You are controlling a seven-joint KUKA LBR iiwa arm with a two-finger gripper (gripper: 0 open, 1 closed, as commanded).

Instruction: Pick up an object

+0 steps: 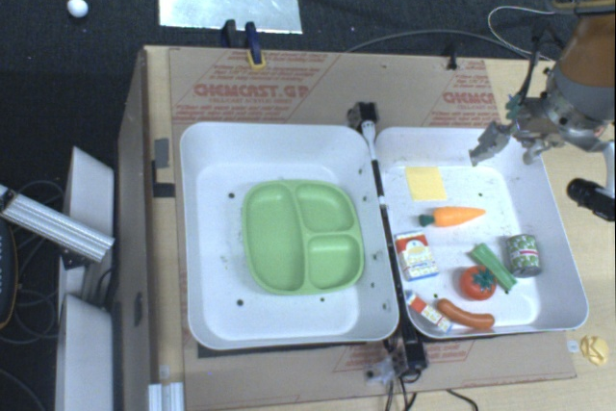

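Note:
The right bin (549, 197) holds a yellow cheese slice (425, 182), an orange carrot (457, 217), a red-and-white carton (415, 256), a green vegetable (493, 267), a small can (523, 254), a red tomato (476, 282) and a sausage (465, 314). My gripper (508, 145) hangs over the bin's far right corner, above and to the right of the cheese slice. Its two fingers are spread open and hold nothing.
The left bin (217, 159) carries a green divided plate (302, 236). A ridge (377, 197) separates the two bins. Cables run behind the arm at the upper right. A small packet (423, 311) lies beside the sausage.

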